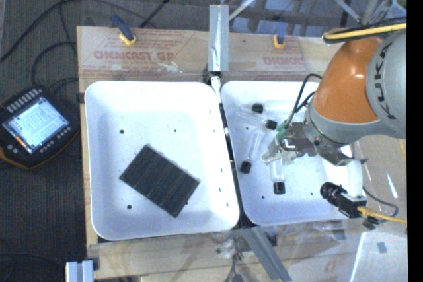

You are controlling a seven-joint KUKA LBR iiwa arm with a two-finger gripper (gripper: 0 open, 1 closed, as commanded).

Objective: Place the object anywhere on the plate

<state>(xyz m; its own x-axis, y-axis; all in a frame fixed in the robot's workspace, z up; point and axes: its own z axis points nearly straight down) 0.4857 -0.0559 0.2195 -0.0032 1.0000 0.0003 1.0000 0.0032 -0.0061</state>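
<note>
over right bin (301,208), gripper (277,154), small black pieces (245,168) scattered around

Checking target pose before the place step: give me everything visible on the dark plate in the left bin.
The plate is a flat, dark grey to black rectangle with faint parallel lines across its top, matte in look. It lies flat on the floor of the left bin, in the lower middle, turned at a slant to the bin walls. Nothing rests on it, and it touches only the bin floor. The gripper is over the right bin, well apart from it.
</note>
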